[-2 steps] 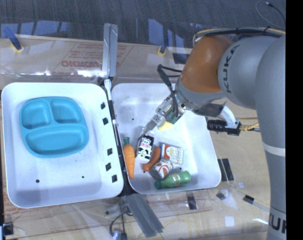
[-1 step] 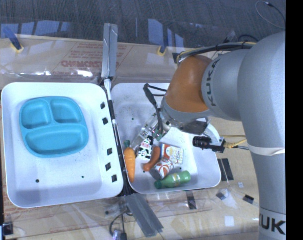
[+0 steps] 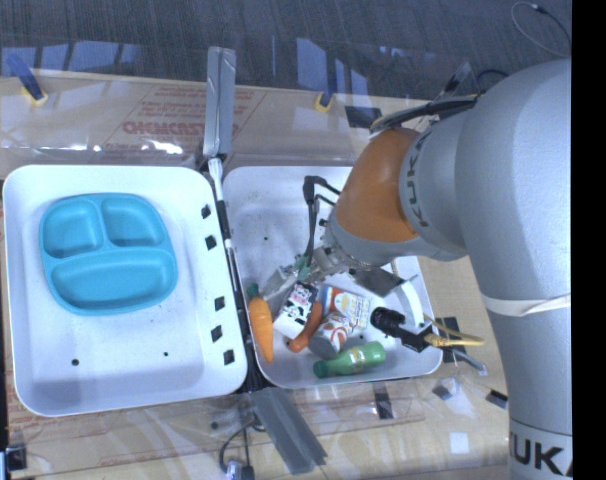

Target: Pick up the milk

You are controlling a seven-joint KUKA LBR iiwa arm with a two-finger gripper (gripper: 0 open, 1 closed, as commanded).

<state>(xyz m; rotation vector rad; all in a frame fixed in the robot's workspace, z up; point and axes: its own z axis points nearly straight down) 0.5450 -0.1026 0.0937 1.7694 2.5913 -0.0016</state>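
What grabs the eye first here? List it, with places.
The big grey arm with its orange band reaches over the right white bin. A bright blue divided plate lies in the left white bin. Along the right bin's near edge crowd an orange carrot, a cow-patterned milk carton and a green bottle.

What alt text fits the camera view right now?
The end effector hangs low in the right bin, just above the milk, beside a carrot, green bottle and other items. A blue plate lies in the left bin.
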